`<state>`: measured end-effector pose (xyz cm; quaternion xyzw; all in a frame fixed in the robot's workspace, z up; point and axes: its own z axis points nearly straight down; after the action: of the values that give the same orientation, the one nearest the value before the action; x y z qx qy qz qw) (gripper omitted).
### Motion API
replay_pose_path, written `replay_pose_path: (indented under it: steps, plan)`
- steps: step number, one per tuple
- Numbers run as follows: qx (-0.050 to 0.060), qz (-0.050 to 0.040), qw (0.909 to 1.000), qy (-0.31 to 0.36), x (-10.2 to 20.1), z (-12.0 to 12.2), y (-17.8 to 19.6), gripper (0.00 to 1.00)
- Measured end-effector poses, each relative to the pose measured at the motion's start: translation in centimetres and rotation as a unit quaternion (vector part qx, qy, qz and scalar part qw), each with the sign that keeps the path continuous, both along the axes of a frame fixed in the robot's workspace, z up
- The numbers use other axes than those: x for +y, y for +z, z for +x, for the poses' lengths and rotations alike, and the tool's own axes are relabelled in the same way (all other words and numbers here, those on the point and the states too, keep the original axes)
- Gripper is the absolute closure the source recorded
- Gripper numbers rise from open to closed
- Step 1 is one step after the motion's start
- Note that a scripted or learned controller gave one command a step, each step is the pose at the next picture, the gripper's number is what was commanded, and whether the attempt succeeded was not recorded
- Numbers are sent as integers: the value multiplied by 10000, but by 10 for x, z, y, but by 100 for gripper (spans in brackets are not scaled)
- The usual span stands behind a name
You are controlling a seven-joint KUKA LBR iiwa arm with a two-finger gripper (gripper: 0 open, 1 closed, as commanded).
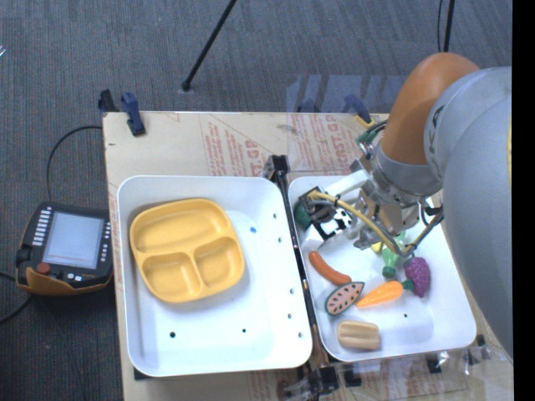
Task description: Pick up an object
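Nearest the camera in the right bin, a bread piece lies at the front. Behind it sit a watermelon slice, a carrot and a sausage, with grapes at the right. Farther back, the end effector hangs low over the bin's middle among cables; its opening state cannot be determined, and no object is seen in it. The left bin holds a yellow divided tray. The tabletop extends beyond both bins.
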<state>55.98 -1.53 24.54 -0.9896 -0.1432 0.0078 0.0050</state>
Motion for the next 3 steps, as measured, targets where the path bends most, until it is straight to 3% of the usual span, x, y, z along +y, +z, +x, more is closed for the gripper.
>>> replay_pose_path:
  steps: [1,2,3]
  plan:
    - [37,20,10000,23,0,0,8,100]
    - [-41,-8,9933,1156,-23,6,6,100]
    - [-52,-21,9997,-252,12,15,-1,100]
